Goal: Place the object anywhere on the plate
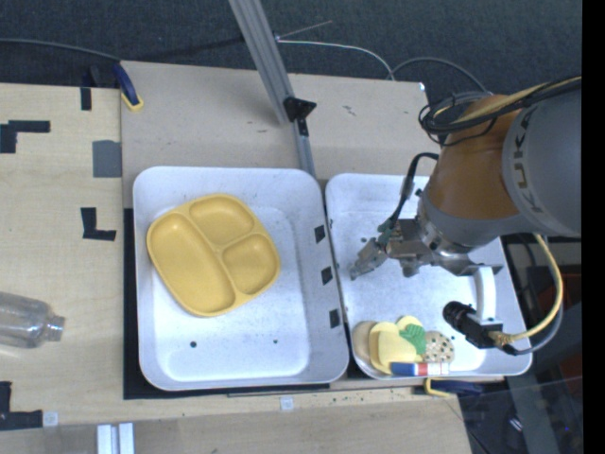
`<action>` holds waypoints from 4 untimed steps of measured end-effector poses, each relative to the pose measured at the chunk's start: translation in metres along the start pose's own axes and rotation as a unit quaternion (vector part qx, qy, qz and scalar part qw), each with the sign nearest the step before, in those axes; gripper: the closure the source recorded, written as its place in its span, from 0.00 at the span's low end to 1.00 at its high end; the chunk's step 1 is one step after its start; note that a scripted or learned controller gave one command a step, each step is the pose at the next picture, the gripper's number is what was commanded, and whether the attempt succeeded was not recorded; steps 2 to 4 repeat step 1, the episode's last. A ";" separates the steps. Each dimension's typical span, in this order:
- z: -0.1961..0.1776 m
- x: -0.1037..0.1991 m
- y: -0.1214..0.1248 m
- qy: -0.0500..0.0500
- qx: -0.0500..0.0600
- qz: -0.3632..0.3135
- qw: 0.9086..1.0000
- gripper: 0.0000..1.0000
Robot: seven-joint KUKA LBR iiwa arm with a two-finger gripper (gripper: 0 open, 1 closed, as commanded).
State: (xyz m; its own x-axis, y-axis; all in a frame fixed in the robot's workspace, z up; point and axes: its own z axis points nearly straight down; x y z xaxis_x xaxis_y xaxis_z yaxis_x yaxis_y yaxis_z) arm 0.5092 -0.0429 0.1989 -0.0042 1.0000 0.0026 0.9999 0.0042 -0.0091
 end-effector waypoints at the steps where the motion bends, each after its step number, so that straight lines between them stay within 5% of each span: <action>1: -0.012 -0.002 0.002 0.000 -0.003 0.001 1.000 1.00; 4: -0.012 -0.002 0.002 0.000 -0.003 0.001 1.000 1.00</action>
